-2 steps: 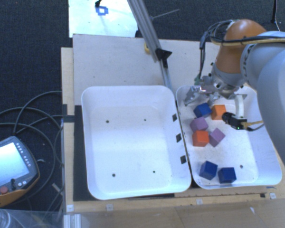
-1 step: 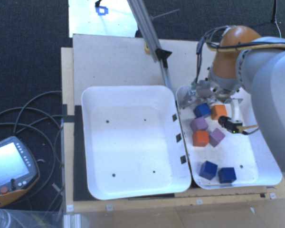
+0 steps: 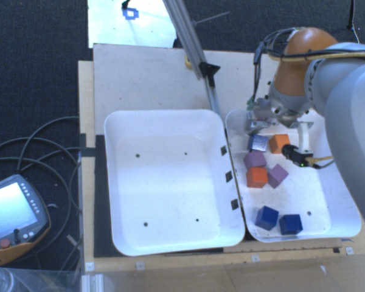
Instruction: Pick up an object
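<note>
Blocks lie clustered in the right bin [image 3: 344, 221], and none of them is lifted yet, so the pick is, as far as can be judged, at its approach or descent stage with the grasp itself left to do. The end effector [image 3: 260, 121] hangs low over the far end of that bin, at the end of the grey arm [image 3: 347, 96] with its orange band; whether it is open or closed cannot be told from this slanted view, and nothing shows between its tips. Just below it, nearest of all, sits a grey-blue block [image 3: 258, 143], the likely target, with an orange block [image 3: 279, 143] beside it. A little farther from the end effector come a purple block [image 3: 254, 159], a second orange block [image 3: 257, 177] and another purple block [image 3: 277, 175]; two dark blue blocks [image 3: 267, 217] lie well apart at the near end. Away to its other side, the left bin [image 3: 118, 129] rests on the table [image 3: 146, 78].
</note>
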